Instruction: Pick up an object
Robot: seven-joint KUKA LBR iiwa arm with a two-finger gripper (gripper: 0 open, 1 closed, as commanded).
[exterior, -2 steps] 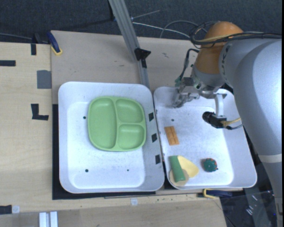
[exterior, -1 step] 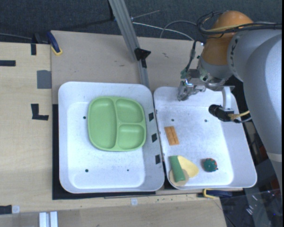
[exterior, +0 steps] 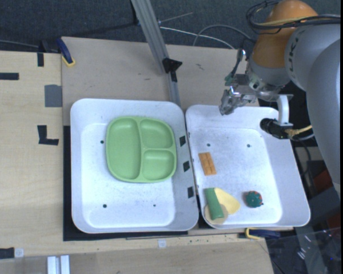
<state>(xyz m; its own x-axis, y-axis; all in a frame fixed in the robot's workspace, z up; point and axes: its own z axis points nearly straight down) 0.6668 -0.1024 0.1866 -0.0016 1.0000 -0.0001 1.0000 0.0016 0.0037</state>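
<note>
We record two shallow white bins side by side on a pale wooden bench (exterior: 23, 170), their inner rims touching along a line that runs down the middle of the view. In the left bin (exterior: 86, 210) we find one green divided plate (exterior: 141, 149), set toward the far half and nearer the inner rim; a broad strip of bare floor lies along the near wall and a narrower one along the left wall. In the right bin (exterior: 286, 181) we list four items, all in its near half: an orange rectangular block (exterior: 207, 163) lying flat close to the inner rim, a green cylinder (exterior: 213, 204) resting on a yellow piece (exterior: 228, 201) pressed into the near left corner, and a small round teal-and-red object (exterior: 252, 198) just beside them toward the right, apart from the near wall. The far half of this bin and its right side are bare speckled floor. The gripper (exterior: 227, 104) hangs over the far left corner of the right bin, right at its rim, well apart from every item; nothing shows between its fingers, and we cannot tell how far they are parted. The grey arm with its orange band (exterior: 274, 33) fills the upper right. A grey metal pole (exterior: 151, 30) slants in from the top toward the bins' far edge.
</note>
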